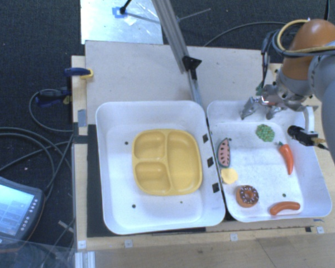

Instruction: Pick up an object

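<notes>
Presently, item one: a small green knobbly toy, broccoli-like [264, 132], lying loose in the upper part of the right shallow white plastic bin [318, 202], the candidate nearest the arm and so, in my judgement, the likeliest pick. The grey two-finger metal claw [262, 109] hangs just above and left of it, over the bin's far rim, fingers spread apart with nothing between them: a pre-grasp posture, not yet lowered.

Item two: an orange-red toy carrot or chilli [288, 157], just right of and below the green piece, lying lengthwise.

Item three: a watermelon slice, red with green rind [224, 152], against the bin's left wall.

Item four: a pale yellow rounded piece [229, 176], just beneath the slice.

Item five: a brown iced doughnut [247, 196].

Item six: an orange-red sausage [284, 207], near the front wall.

The pieces lie well scattered, leaving room for fingers around each.

Adjoining: the left white bin [109, 205] carrying a yellow three-compartment plastic plate [167, 161], laid flat and central. Both bins sit side by side on the pale board counter [134, 71].
</notes>
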`<control>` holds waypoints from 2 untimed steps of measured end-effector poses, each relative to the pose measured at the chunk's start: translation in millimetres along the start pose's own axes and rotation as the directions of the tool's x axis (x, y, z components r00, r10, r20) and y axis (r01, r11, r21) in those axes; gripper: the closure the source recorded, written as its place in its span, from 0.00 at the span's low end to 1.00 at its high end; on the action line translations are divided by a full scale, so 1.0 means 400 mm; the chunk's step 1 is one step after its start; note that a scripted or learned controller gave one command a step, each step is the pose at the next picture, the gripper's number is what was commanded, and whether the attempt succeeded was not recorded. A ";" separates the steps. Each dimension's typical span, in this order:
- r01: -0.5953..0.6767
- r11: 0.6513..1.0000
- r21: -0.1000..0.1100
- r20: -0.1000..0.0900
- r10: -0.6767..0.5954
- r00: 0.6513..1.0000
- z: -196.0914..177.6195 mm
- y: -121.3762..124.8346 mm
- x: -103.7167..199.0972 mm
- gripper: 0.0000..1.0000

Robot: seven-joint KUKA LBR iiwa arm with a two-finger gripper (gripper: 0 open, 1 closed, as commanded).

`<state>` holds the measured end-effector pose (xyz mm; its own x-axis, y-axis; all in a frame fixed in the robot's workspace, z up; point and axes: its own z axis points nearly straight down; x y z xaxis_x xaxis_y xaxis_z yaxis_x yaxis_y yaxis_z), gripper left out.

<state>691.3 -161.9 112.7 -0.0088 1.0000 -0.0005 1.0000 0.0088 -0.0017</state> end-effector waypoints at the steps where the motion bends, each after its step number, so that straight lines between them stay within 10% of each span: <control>1: -0.001 1.000 0.006 0.002 0.001 1.000 0.048 0.000 -0.004 0.00; 2: -0.001 1.000 0.003 0.004 0.001 1.000 0.020 0.001 -0.006 1.00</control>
<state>691.7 -164.4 104.6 -0.0079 1.0000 -0.0044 1.0000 0.0079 -0.0048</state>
